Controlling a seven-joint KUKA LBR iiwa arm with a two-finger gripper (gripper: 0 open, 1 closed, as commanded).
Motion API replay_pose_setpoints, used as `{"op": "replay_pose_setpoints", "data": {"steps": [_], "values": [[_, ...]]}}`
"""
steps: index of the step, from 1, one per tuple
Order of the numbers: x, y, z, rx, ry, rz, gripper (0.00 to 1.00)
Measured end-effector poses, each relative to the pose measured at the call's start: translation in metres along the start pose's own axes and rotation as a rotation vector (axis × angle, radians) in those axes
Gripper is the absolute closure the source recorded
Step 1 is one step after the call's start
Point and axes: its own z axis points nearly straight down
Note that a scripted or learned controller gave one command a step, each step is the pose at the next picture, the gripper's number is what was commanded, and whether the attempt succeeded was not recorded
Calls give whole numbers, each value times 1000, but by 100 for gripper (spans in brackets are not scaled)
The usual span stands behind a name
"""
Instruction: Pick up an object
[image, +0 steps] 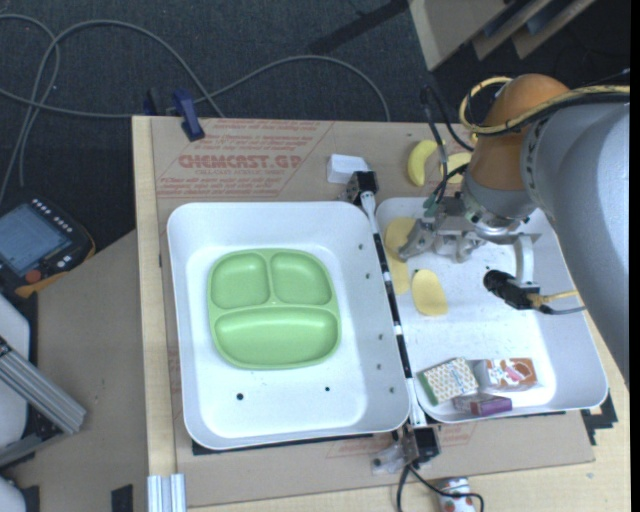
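At upper right, your jaws (437, 243) hover over the right bin (570, 350); you cannot tell their state. A yellow piece (429, 292) lies just below.

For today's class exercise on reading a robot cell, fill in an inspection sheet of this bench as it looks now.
Surface: wooden board bearing left bin and right bin.
Job's things: yellow piece, small packets in right bin.
Clutter: green divided plate in left bin; blue clip.
Grippers: gripper low over right bin's far end; nothing visibly held.
Cables: grey cables on floor.
Surroundings: handheld pendant at left.
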Motion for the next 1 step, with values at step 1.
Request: {"op": "replay_pose_setpoints", "data": {"steps": [1], "values": [[-1,6,1,18,2,3,0]]}}
